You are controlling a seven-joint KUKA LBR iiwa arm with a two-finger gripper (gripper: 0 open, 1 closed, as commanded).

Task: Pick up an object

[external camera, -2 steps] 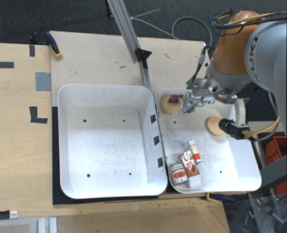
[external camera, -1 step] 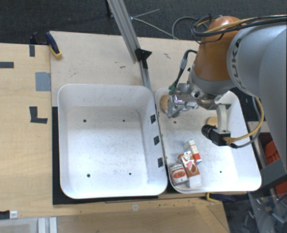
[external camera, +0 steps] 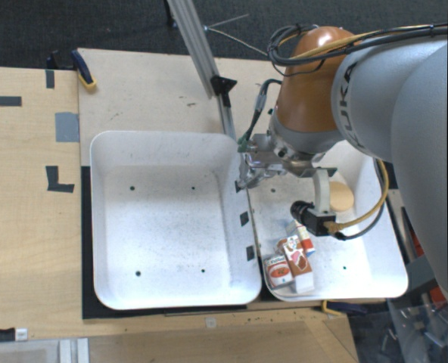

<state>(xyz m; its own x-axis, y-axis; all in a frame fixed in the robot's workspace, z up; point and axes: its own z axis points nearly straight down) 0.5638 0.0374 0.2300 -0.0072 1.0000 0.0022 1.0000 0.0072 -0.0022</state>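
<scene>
You are looking down on a pale wooden bench (external camera: 27,203) with grey tape marks along its left side and a dark floor beyond its far edge. Two shallow white bins sit side by side on it: the left bin (external camera: 163,218), speckled on its floor, and the right bin (external camera: 368,274), half covered by the arm (external camera: 375,89). A grey metal rail (external camera: 197,44) slants in from the far edge toward the seam between the bins.

The arm's orange band sits above the far part of the right bin, and the gripper (external camera: 248,174) hangs at that bin's far left corner, against the shared wall; you cannot tell from here how it is set.

In the right bin's near left corner lie a small red-and-white carton (external camera: 279,271) and a red-and-white box (external camera: 298,259), touching each other. A round tan object (external camera: 340,198) rests toward the right edge, partly behind a black fitting with a yellow cable.
</scene>
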